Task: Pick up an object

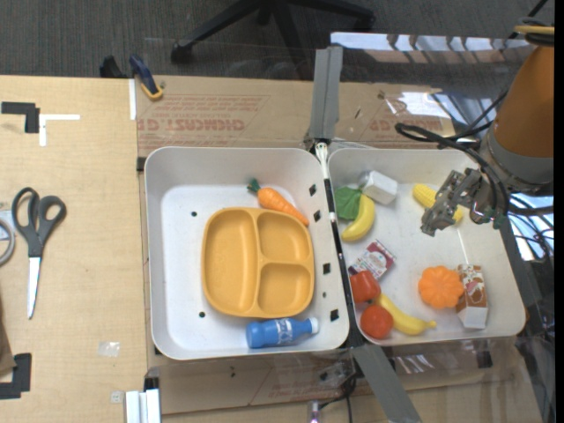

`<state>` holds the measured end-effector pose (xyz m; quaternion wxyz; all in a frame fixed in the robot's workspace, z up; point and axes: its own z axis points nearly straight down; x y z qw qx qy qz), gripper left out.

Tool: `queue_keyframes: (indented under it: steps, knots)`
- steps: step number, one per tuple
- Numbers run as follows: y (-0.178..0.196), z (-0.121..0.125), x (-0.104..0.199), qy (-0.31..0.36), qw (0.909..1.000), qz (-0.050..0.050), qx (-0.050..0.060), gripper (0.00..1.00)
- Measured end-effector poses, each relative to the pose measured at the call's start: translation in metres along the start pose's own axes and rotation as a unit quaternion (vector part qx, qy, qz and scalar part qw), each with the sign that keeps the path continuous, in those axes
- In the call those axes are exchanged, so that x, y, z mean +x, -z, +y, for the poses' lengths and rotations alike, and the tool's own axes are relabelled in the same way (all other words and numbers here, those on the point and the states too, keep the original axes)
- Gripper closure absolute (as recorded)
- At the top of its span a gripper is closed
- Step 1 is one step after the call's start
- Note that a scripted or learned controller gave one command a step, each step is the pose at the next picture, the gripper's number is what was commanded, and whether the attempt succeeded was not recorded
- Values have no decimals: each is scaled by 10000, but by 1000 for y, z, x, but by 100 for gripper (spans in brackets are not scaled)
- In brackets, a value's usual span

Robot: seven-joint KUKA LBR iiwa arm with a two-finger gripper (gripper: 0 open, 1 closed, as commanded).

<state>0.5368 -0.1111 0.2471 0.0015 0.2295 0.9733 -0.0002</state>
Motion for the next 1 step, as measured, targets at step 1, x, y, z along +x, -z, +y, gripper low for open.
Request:
queue_keyframes:
  steps: [1]
  knots:
    - [0,0,0,3,10000,1,1,0]
